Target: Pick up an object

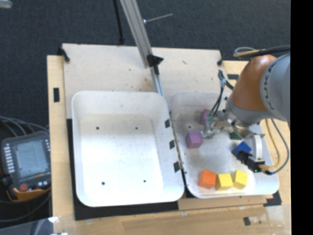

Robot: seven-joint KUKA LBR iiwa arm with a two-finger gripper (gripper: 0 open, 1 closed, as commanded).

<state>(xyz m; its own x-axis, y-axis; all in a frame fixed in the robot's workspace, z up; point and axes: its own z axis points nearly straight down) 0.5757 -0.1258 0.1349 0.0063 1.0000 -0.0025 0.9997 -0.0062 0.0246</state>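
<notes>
The right bin [188,106] holds a purple block [194,139] near its middle left and a second, smaller purple piece [204,115] a little above it. Along the bin's front edge sit an orange block [207,178] and two yellow blocks [225,181] [240,178] in a row. My gripper [211,129] reaches down from the right, just right of the purple block and below the smaller purple piece. The view does not resolve how its fingers stand. A blue part [241,149] sits under the wrist.
The left bin [122,148] lies beside the right one. A slanted metal pole [139,28] rises from the bench behind the bins. The grey arm with its orange band [252,84] covers the right bin's far right side.
</notes>
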